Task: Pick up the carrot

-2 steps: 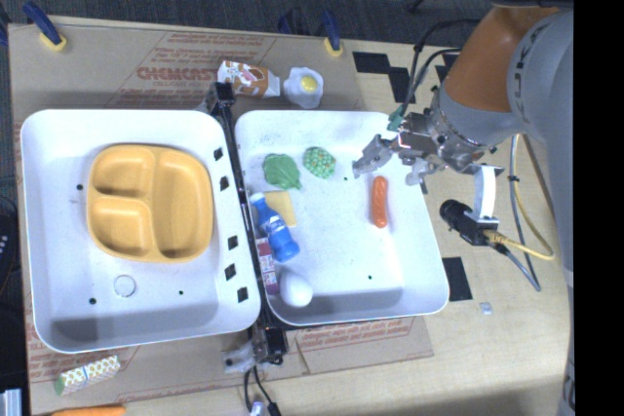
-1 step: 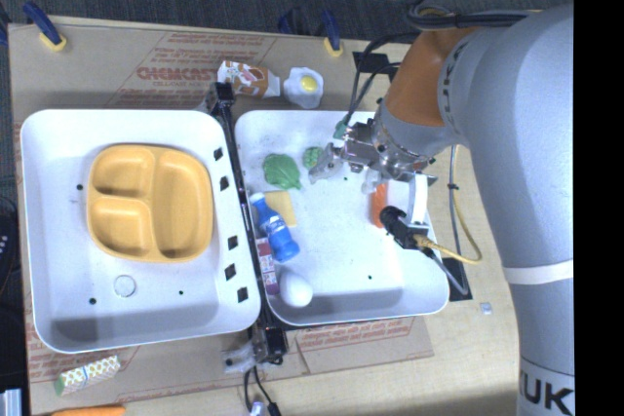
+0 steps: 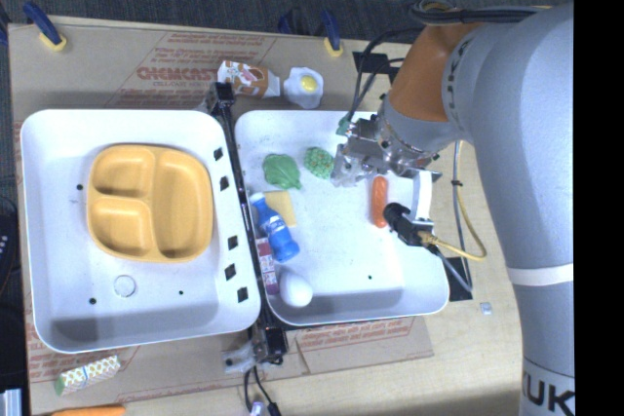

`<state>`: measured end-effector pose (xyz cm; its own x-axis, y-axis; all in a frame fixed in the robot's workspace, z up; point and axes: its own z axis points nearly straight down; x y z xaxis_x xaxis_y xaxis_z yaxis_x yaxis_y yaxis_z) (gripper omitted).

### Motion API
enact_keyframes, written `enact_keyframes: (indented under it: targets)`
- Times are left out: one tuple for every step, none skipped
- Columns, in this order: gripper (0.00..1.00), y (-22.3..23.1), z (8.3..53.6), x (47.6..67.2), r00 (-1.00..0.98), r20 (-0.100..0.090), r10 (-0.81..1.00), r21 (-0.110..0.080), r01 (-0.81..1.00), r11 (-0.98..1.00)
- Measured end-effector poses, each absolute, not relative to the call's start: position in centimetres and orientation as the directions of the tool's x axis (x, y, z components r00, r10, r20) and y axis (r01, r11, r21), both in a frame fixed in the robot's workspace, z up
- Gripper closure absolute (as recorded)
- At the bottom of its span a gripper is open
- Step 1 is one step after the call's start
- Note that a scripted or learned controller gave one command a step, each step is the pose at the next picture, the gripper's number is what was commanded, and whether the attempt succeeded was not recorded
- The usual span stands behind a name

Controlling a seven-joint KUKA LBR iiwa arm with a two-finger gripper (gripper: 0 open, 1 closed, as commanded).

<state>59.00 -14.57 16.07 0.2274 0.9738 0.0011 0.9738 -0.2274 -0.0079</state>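
Carrot (image 3: 379, 199), the small orange piece to be picked up, was seen lying on the floor of the right-hand bin (image 3: 331, 283), near that bin's right side and well apart from the other contents. The gripper (image 3: 355, 163) was placed just to the upper left of the carrot in the camera view, close beside its upper end, with the wrist and the orange-banded arm (image 3: 429, 78) entering from the right above it. The carrot's long axis was judged to run roughly up and down the view, slightly tilted, so that a short shift toward the lower right would be needed to bring the gripper over its middle. Whether the gripper was released or clenched could not be told, and nothing was seen held in it. The carrot appeared short, smooth and rounded at both ends, of an even reddish orange, and partly bordered on its right by a black fitting (image 3: 405, 221) on the wrist. A green leafy item (image 3: 282, 170) and a green knobbly item (image 3: 318, 161) were seen to the left of the gripper, and a yellow divided tray (image 3: 151, 200) was seen in the left-hand bin (image 3: 49, 239)
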Motion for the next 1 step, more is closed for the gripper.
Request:
enact_keyframes:
  targets:
    - [1.00, -19.77, 25.64, 57.64, 0.502, -0.001, 0.865, -0.003, 0.865, -0.502]
